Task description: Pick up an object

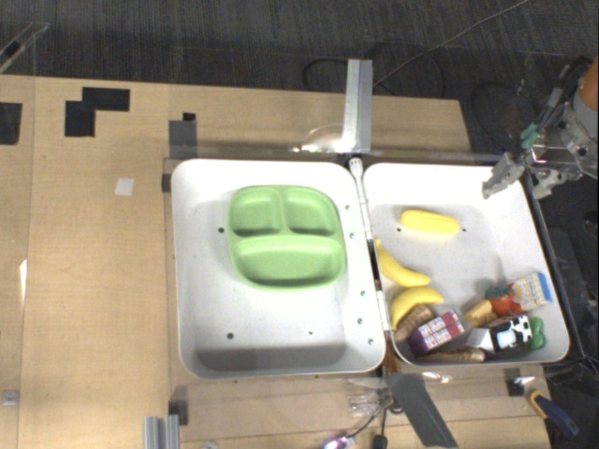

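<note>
The right bin (510, 227) holds the loose objects. A yellow oblong piece (430, 223) lies alone near its middle. Two bananas (401, 271) (414, 301) lie along its left wall. A purple box (436, 331), an orange and red piece (496, 305), a small carton (531, 290) and a black-and-white item (517, 335) crowd the front right corner. My gripper (520, 180) hangs over the bin's back right corner, open, with nothing between its fingers. It is well apart from every object.
The left bin (201, 279) holds a green divided plate (285, 235). A metal post (358, 106) stands behind the wall between the two bins. Wooden bench surface spreads to the left, and cables lie on the dark floor behind.
</note>
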`<action>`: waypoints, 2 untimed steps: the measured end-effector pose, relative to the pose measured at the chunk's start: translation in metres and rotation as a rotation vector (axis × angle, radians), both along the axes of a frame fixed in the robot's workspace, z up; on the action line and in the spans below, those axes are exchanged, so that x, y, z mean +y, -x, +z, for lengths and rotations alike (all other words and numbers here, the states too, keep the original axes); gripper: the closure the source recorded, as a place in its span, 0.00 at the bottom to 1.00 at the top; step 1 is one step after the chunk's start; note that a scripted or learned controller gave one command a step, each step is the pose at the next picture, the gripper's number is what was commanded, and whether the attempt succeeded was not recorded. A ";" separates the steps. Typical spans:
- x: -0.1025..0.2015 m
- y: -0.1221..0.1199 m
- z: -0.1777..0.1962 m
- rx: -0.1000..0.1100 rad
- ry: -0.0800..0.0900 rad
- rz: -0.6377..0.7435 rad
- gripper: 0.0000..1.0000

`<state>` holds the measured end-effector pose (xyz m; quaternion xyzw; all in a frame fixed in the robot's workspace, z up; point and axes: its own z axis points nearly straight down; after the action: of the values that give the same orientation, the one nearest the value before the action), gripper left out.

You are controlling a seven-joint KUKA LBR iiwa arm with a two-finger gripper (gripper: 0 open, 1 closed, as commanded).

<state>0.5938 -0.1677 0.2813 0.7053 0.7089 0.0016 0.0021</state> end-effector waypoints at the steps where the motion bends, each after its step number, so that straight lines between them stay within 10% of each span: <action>1: 0.035 -0.011 -0.115 0.002 -0.001 -0.068 0.00; 2: 0.054 -0.034 -0.192 -0.007 0.001 0.056 0.00</action>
<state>0.6275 -0.1133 0.0896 0.6851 0.7284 0.0039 0.0050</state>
